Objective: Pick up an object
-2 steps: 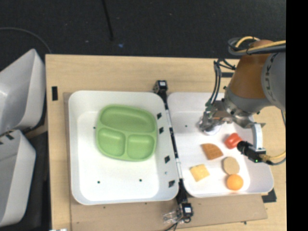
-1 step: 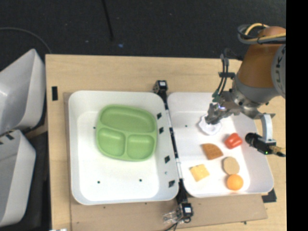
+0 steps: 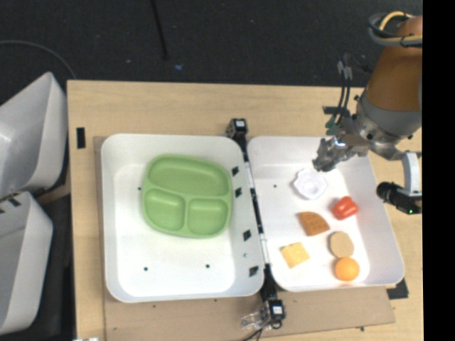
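A: Objects for picking lie in the right bin [image 3: 380, 258], all loose on its floor. But start big — what dominates the bench [image 3: 85, 105]?

B: The two white bins. The left bin [image 3: 117, 261] holds one thing, a green divided plate [image 3: 187, 195] with three compartments, lying flat near its middle.

A: And the arm?

B: The arm [image 3: 394, 84] comes in from the right, its orange band above the grey wrist, cut off by the frame's edge. The gripper [image 3: 325, 160] hangs over the upper part of the right bin, just above and beside a small white cup-like piece [image 3: 309, 185].

A: Jaws open or clenched?

B: Cannot tell. The tip is dark, small and blurred, and nothing can be made out between its parts. Whether it touches the white piece is also unclear.

A: The rest of that bin?

B: Going down in size: a brown bread-like slab [image 3: 313, 223], a yellow cracker-like square [image 3: 294, 253], a tan round piece [image 3: 341, 245], an orange ball [image 3: 346, 269] just below it, and a small red item [image 3: 345, 207] to the right of the slab. All are apart from the gripper.
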{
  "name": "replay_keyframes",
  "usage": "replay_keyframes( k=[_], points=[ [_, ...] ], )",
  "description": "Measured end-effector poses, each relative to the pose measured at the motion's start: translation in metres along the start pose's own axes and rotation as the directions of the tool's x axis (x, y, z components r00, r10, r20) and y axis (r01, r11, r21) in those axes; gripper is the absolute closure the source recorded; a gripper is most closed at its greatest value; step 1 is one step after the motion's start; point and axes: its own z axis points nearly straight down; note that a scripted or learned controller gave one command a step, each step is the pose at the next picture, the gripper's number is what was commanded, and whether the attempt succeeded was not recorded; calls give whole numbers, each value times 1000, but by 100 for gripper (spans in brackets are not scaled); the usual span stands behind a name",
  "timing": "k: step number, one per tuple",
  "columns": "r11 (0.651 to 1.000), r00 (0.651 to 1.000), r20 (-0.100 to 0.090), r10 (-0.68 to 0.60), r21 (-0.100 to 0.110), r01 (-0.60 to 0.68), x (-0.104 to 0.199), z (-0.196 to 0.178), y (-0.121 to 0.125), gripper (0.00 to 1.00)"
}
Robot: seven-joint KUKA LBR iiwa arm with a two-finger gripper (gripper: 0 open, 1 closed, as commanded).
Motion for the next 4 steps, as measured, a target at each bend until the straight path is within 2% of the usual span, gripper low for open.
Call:
replay_keyframes(
  k=[2, 3, 4],
  points=[
    [1000, 1000, -3, -4, 6, 4, 91, 4, 4, 100],
    [1000, 1000, -3, -5, 10, 5, 151, 14, 8, 100],
    [1000, 1000, -2, -3, 11, 3, 193, 37, 16, 100]
  ],
)
